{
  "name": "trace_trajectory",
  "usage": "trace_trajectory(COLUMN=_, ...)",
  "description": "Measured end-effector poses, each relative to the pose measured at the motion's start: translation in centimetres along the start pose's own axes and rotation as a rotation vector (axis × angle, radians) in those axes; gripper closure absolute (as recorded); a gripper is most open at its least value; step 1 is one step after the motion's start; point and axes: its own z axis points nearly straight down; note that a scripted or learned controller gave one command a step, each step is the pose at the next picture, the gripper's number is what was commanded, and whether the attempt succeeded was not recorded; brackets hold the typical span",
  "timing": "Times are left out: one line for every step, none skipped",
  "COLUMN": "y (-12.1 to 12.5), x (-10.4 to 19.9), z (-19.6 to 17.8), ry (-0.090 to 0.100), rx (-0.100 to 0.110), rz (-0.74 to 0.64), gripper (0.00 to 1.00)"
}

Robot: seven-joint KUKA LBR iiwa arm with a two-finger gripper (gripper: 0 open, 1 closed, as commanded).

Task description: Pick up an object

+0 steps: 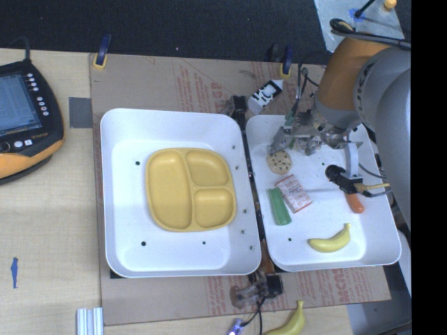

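- The end effector (294,139) is down in the far-left part of the right bin (380,253), low over the bin floor. Honestly can't tell how far open it is from this angle, and I don't see anything gripped in it.
- Closest thing to it is a round cookie (279,161), sitting just on the near-left side of the end effector, close but whether they touch I can't make out.
- A bit nearer than the cookie there's a pink packet (294,192), and a green bar (280,206) lying right alongside its left edge.
- A banana (330,239) lies in the near part of the same bin, well apart from the end effector.
- A small orange thing (355,203) sits toward the bin's right side.
- The left bin (119,187) holds a yellow divided plate (191,188), pretty much in the middle.
- Out on the tabletop (49,243): a second banana (291,321) at the near edge below the bins, and an orange-trimmed handheld screen (24,117) off to the far left.
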Motion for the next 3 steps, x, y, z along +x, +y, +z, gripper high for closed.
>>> trace_trajectory(y=0.0, x=1.0, z=-0.3, ry=0.001, rx=0.002, rz=-0.002, gripper=0.00)
trace_trajectory(y=0.0, x=1.7, z=0.0, ry=0.000, rx=0.003, rz=-0.002, gripper=0.00)
trace_trajectory(y=0.0, x=0.6, z=0.0, ry=0.000, rx=0.001, rz=0.000, gripper=0.00)
